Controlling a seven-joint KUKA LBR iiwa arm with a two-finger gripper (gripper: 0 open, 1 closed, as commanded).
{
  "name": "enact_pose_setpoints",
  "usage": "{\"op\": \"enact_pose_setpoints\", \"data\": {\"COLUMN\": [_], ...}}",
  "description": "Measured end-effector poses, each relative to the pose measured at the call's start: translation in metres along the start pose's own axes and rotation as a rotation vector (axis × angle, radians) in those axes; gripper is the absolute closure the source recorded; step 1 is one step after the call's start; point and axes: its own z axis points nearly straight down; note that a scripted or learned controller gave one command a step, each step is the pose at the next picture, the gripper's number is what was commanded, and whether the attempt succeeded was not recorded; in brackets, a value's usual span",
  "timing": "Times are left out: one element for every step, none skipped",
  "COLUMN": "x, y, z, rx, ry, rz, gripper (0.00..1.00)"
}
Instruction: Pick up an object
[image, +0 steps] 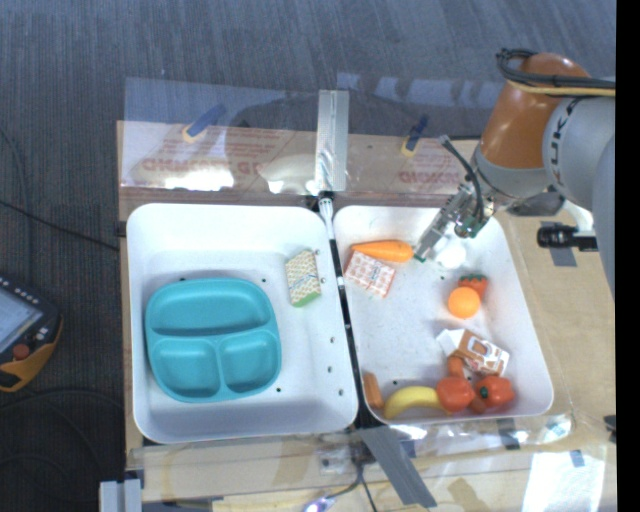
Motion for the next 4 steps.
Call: {"op": "enact_pose_setpoints", "data": {"x": [0.067, 0.086, 0.072, 0.071], "y": [-0.009, 0.062, 0.099, 0.099], "z": [0.066, -0.077, -0.095, -0.104], "rx": [-0.006, 0.002, 0.003, 0.006], "ry": [-0.006, 0.002, 0.002, -0.003], "rz": [0.326, 0.420, 0.453, 0.452], "gripper": [1.00, 1.00, 1.00, 1.00]}}
